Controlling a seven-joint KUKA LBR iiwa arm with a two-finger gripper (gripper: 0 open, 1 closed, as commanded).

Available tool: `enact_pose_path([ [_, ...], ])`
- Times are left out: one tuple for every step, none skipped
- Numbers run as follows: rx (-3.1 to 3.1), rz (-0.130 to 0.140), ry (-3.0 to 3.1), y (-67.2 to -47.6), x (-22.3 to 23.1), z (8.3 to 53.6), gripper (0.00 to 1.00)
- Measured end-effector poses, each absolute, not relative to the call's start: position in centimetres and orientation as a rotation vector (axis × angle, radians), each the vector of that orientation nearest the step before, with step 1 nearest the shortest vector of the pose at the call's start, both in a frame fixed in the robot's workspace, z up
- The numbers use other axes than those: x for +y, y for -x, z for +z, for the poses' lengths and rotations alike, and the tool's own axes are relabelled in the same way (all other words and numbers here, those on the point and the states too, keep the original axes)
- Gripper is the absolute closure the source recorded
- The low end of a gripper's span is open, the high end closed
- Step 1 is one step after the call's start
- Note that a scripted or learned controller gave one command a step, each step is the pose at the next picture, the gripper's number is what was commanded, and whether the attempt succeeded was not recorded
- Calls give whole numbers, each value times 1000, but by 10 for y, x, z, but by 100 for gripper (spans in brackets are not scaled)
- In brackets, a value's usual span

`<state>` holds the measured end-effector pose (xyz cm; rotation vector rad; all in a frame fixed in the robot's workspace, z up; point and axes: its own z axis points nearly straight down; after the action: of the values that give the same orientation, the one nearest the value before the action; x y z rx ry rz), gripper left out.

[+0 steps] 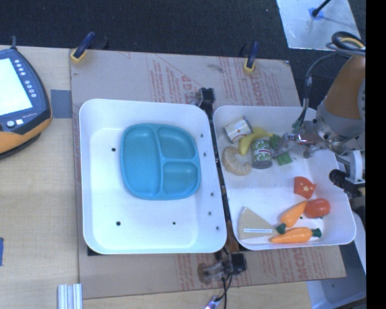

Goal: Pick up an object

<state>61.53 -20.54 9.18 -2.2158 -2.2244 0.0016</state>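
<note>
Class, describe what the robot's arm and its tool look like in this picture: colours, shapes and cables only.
The arm is a rounded grey body with an orange band on top. A thin dark cable loops beside it. The tool is a small metallic grey assembly with dark parts.

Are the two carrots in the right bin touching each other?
Cannot tell. In the camera view the upper carrot and lower carrot lie very close, with no plain gap or contact.

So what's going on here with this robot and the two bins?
A robot arm reaches in from the right over the right bin, which holds toy food: two carrots, a tomato, a can and a banana. Its gripper sits low near the can, with nothing visibly held. The left bin holds a blue divided plate.
</note>
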Motion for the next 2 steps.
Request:
enact_pose_path([
  [-2225, 0, 2216, -645, -193, 92, 0],
  [-2226, 0, 2217, -656, -185, 92, 0],
])
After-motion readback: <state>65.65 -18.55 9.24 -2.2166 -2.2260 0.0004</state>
